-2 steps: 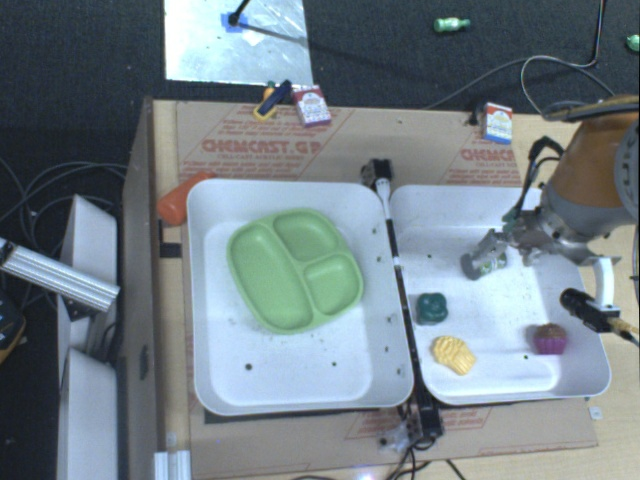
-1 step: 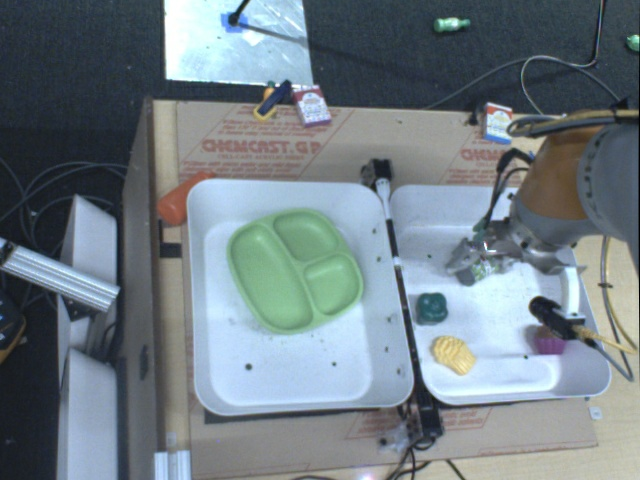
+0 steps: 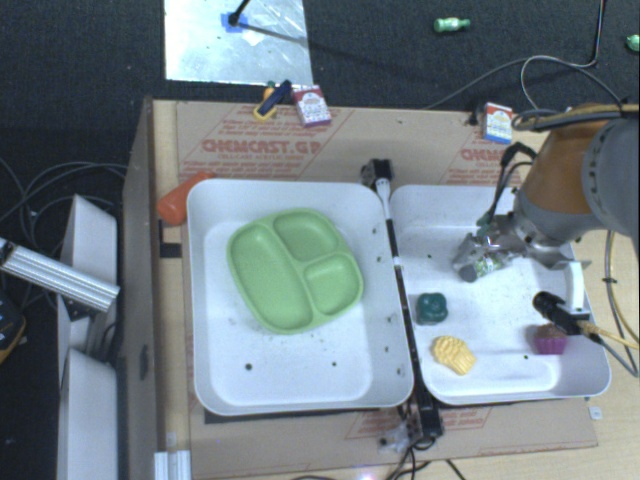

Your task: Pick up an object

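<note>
Gripper (image 3: pixel 478 262) hovers in the right bin (image 3: pixel 440 208) — teal object (image 3: pixel 432 308) sits just lower left of it, yellow one (image 3: pixel 454 354) further down — can't tell the jaws' state

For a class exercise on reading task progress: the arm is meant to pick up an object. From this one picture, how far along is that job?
Done: nothing looks lifted; the dark green object, yellow object and purple object all lie on the floor of the right bin. In hand: the gripper is low inside that bin, apart from all three. Left: reaching one object, closing on it and raising it. The green divided plate sits in the left bin.
</note>
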`<action>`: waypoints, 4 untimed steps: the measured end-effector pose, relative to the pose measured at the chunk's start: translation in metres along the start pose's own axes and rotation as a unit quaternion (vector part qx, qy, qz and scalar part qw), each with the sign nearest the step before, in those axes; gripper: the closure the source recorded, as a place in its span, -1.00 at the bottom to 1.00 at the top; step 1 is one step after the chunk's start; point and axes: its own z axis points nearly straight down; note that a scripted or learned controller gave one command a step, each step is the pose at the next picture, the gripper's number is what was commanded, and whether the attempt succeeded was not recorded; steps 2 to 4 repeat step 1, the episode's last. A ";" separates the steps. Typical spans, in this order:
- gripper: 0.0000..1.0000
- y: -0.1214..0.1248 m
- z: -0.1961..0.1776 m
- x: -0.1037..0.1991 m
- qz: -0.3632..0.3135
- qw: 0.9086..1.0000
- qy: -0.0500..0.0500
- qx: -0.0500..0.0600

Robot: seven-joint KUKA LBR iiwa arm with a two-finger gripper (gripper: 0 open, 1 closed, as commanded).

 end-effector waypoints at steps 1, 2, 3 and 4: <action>1.00 0.022 -0.089 0.065 0.000 1.000 0.000 0.001; 1.00 0.022 -0.089 0.065 0.000 1.000 0.000 0.001; 1.00 0.022 -0.089 0.065 0.000 1.000 0.000 0.001; 1.00 0.022 -0.089 0.065 0.000 1.000 0.000 0.001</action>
